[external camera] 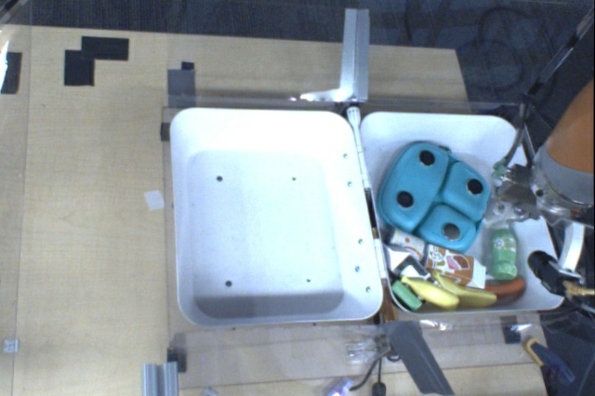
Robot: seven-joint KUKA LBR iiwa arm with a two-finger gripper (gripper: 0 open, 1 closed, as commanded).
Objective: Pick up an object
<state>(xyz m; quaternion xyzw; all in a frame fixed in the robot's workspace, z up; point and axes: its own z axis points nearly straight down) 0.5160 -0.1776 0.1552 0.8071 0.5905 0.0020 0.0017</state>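
Bench point(84, 227) — teal lump point(434, 195) and banana point(446, 294) in right bin point(390, 143).

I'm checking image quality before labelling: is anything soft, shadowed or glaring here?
In the camera view, the left bin shows a soft grey shadow along its near wall; the teal object is fairly sharp; the arm at the right edge looks blurred; no harsh glare.
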